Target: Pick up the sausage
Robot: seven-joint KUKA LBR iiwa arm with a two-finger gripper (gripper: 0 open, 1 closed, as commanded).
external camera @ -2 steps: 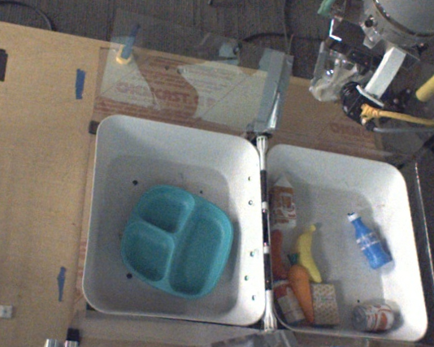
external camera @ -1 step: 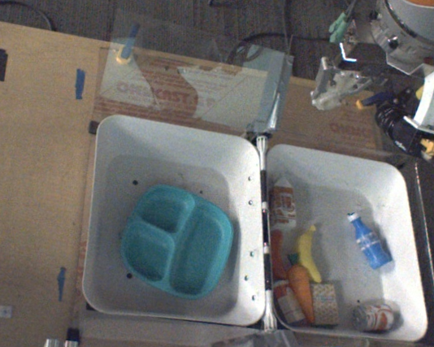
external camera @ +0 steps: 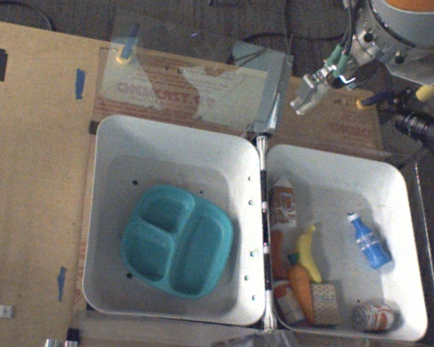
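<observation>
**Desk:** Where is the arm sitting?

**Me:** I see the arm high at the far right corner, the orange band at the very top edge and the grey wrist just under it. The gripper (external camera: pixel 309 93) points down and to the left, out past the far rim of the right bin (external camera: pixel 415 243), over the cardboard strip behind both bins. Nothing lies between its fingers; whether they are spread or closed I cannot tell from this slant.

**Desk:** And the sausage?

**Me:** The sausage (external camera: pixel 277 255) is well below the gripper in the picture, toward the near side, almost straight down from the fingertips. It is a reddish, slim piece lying lengthwise against the right bin's left wall. Well apart from the tool, no contact.

**Desk:** What crowds it?

**Me:** Just on the gripper's side of it lies a small white packet with a red label (external camera: pixel 283 203), also along that wall. To the sausage's right is a banana (external camera: pixel 308 252), and nearer the front a carrot (external camera: pixel 302 290) beside a small brown box (external camera: pixel 325 303). Further right from the tool's line lie a blue bottle (external camera: pixel 369 243) and a can on its side (external camera: pixel 374 317) in the front corner.

**Desk:** The other bin?

**Me:** The left bin (external camera: pixel 121 153), down and left of the gripper, holds a teal divided tray (external camera: pixel 179 241), lying flat.
</observation>
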